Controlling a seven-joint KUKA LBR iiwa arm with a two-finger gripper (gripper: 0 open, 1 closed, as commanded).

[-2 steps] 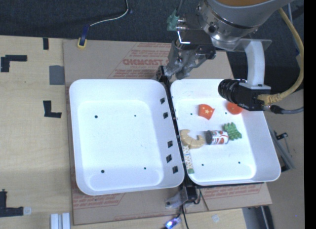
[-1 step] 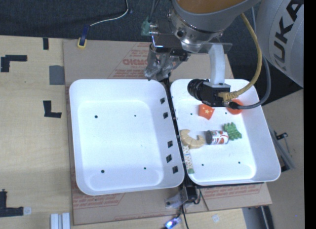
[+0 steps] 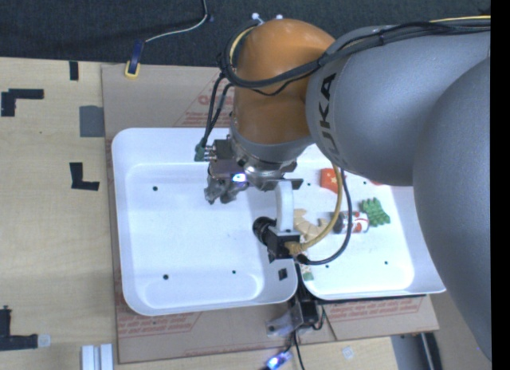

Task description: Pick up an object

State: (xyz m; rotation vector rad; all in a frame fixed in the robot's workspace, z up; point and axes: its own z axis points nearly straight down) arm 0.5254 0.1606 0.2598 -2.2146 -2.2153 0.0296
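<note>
**Mia:** Where is the arm (image 3: 390,97)?

**Ben:** It comes in from the right. It is big and grey, and it has an orange band (image 3: 275,73) near the end. It bends down over the left-hand bin (image 3: 179,241).

**Mia:** And the jaws?

**Ben:** They are small and dark, and they hang under the orange band. They are over the far part of the left-hand bin, close to the wall it shares with the right-hand bin (image 3: 358,269).

**Mia:** Are the jaws open or shut?

**Ben:** I cannot tell. They are too dark and too small to see. I do not see anything between them.

**Mia:** Where are the things to pick up?

**Ben:** They are all in the right-hand bin, not under the jaws. There is an orange block (image 3: 328,177) at the far side, next to the arm. A green toy (image 3: 374,213) lies nearer the middle. A red and white thing (image 3: 360,223) is just beside the green toy. A pale brown piece (image 3: 303,221) lies near the wall between the bins.

**Mia:** What are the bins on?

**Ben:** They sit side by side on a sheet of brown card (image 3: 159,97). The card lies on the table (image 3: 48,225).
</note>
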